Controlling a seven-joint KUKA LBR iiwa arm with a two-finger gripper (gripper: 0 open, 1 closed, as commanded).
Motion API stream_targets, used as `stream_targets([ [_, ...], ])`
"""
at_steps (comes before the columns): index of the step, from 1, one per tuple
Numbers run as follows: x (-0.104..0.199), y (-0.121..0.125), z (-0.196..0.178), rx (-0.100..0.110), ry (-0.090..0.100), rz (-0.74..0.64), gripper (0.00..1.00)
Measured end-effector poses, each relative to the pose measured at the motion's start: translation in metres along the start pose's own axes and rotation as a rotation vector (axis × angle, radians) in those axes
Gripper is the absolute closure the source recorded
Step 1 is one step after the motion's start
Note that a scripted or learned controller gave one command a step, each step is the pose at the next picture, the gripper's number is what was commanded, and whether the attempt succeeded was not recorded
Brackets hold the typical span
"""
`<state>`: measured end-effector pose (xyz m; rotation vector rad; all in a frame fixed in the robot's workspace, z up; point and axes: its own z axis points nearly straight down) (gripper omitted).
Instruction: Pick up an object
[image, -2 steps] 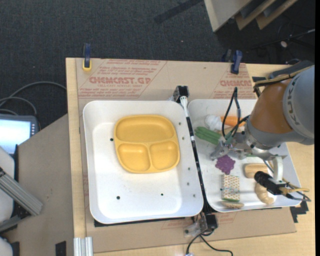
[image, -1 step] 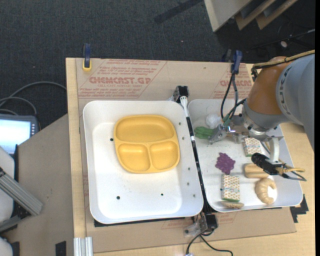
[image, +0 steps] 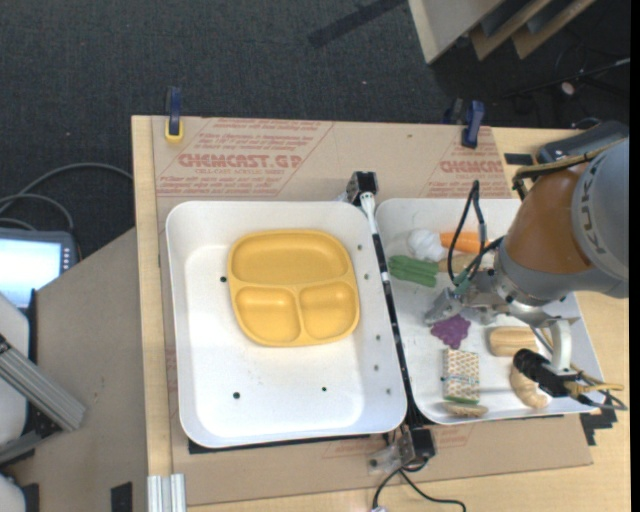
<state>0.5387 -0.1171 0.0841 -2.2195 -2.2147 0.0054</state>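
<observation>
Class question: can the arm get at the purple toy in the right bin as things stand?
Probably yes. The end effector hangs low in the right bin, just above the purple toy. Nothing lies on top of the toy, and the green piece and the patterned block sit apart from it.

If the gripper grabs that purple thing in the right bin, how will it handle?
The purple thing looks small and lumpy like a toy grape bunch, so it is probably light. Its bumpy surface may slip between fingers. It lies flat in the right bin, so rolling seems unlikely.
</observation>
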Motion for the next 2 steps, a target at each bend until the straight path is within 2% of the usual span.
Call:
stream_targets([
  [1, 0.000, 0.003, -0.011, -0.008, -0.002, -0.001, 1.00],
  [2, 0.055, 0.060, -0.108, -0.022, -0.002, -0.010, 1.00],
])
